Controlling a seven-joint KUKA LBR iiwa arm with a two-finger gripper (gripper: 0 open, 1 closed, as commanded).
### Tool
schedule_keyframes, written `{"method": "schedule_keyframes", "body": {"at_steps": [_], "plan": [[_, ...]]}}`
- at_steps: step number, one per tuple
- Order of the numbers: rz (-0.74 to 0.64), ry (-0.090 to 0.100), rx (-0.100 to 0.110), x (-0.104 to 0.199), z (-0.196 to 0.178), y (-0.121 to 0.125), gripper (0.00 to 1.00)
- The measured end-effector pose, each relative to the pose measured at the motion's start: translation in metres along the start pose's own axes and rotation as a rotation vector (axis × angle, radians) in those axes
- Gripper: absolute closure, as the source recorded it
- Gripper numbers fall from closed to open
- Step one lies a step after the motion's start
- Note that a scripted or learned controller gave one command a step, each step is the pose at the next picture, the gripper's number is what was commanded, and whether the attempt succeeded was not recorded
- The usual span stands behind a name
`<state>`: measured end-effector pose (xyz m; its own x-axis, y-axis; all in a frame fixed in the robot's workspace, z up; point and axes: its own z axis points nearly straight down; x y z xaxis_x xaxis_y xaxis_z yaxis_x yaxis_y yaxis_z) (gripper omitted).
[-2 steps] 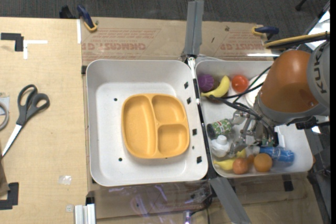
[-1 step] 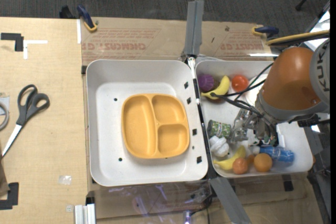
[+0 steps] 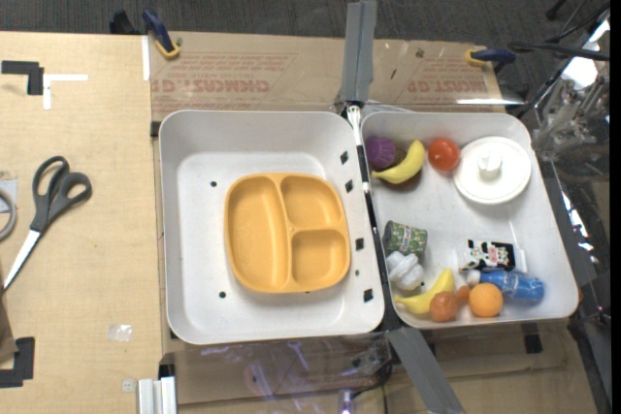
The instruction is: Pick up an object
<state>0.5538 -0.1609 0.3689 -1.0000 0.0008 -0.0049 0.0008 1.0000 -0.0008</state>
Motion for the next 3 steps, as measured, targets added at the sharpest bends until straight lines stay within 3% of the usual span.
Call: {"method": "schedule_keyframes", "body": {"at_steps": [1,2,3], "plan": [[0.062,0.003,-0.001,0.025,0.192,-0.024,1.0],[-0.079,0.002,-0.002,0.033,0.276,0.047,1.0],[-0.115,-0.001,0.0,-0.024,0.155,0.02,1.0]]}}
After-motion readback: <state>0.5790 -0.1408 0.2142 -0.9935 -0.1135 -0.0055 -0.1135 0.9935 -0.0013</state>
